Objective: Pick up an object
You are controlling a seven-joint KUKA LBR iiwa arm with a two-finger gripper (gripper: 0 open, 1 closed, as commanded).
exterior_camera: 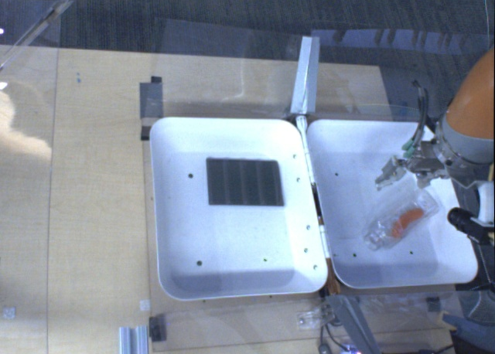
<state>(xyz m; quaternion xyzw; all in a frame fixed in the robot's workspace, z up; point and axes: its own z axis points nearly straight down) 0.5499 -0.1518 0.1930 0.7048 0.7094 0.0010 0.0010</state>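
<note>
We saw the gripper (402, 165) hovering open above the clear packet (401, 223), lower right; descent looked next.

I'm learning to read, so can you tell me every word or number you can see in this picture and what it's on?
There are no words or numbers to read here.
The clear packet with something orange inside, lying in the right bin: no print can be made out.
The dark ridged pad in the left bin: plain, no writing.
The robot's hand: no label to be seen.
</note>
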